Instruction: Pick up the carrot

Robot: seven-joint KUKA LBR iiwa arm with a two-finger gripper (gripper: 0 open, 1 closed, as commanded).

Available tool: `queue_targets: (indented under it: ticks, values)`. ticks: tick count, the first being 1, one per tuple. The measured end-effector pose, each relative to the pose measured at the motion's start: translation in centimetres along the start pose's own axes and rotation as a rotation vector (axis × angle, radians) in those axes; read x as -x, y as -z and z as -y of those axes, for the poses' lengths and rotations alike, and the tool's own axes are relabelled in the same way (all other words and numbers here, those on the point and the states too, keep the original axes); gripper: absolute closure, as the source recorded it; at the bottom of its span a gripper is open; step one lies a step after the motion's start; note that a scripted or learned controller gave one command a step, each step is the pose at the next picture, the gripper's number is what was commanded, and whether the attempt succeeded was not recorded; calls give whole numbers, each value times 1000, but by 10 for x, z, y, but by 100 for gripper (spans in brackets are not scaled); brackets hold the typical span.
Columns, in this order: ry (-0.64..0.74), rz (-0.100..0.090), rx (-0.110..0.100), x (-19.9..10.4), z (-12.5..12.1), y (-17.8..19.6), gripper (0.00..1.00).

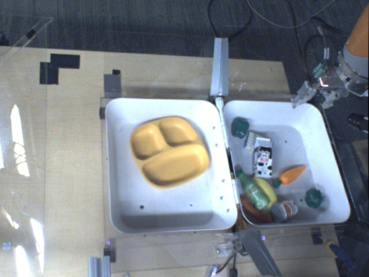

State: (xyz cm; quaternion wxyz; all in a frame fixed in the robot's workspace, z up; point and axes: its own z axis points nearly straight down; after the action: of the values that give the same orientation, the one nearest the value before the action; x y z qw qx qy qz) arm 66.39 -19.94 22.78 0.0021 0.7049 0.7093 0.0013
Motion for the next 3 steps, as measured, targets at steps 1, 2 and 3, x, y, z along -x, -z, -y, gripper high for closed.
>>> queue_targets:
  ticks: [1, 2, 3]
  values:
    - [-70, -1, -2, 5, 86, -91, 0]
    - [-40, -1, 5, -25, 149, -139, 0]
    - [-35, -1, 11, -27, 146, -127, 100]
